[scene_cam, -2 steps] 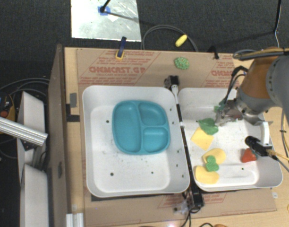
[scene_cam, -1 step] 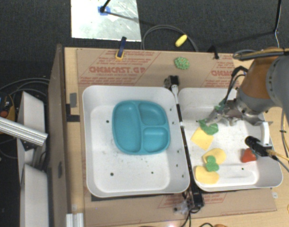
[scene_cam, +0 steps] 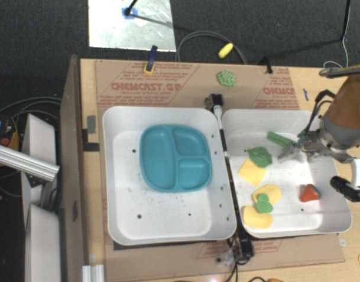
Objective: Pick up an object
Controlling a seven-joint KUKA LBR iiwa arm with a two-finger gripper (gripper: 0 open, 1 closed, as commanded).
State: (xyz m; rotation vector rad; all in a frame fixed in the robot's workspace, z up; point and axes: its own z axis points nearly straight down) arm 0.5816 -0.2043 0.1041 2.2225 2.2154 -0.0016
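You are at the reach-in step: the gripper is low in the right bin, coming in from the right, and nothing can be seen held by it. I cannot tell how the gripper is set; it is too small and blurred against the white floor.

The nearest pieces are the long green piece, just beside the gripper tip on its upper left and maybe touching it, and the green leafy piece a little further left. Below that lie a yellow wedge, a yellow piece with a small green piece on it, and another yellow piece near the front wall. A red piece sits apart on the right. The left bin holds only a blue tray.

Your next move, as I judge it, is to centre over the long green piece, straddle its narrow side, and close before lifting. It lies flat, so a shallow descent may only push it.
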